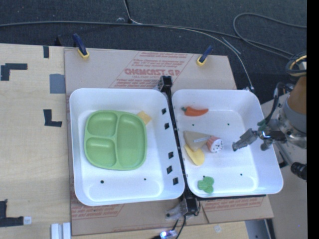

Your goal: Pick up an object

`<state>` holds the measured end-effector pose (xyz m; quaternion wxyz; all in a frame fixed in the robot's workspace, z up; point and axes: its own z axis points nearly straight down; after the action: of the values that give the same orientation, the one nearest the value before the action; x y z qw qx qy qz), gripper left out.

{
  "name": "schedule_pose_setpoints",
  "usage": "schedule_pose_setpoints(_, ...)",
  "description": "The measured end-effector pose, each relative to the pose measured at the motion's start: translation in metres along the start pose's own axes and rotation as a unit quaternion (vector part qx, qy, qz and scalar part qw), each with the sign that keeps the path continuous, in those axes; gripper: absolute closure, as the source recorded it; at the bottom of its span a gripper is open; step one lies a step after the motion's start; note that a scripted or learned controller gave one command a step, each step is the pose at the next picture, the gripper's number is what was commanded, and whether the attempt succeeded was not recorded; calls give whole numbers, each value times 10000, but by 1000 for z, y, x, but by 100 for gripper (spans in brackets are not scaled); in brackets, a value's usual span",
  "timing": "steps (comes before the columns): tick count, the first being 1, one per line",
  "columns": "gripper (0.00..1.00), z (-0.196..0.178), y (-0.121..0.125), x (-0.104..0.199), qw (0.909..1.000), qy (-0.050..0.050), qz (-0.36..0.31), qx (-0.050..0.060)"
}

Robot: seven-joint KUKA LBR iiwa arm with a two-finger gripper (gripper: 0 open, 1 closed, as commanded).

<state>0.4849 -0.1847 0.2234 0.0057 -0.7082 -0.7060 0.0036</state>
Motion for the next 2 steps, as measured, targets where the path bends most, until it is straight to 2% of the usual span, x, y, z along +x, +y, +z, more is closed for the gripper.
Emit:
schedule_pose_setpoints(1,0,-6,3,0,10000,-14,-20,-57)
schedule_pose_setpoints(2,0,56,9,0,10000,-9,-19,-34)
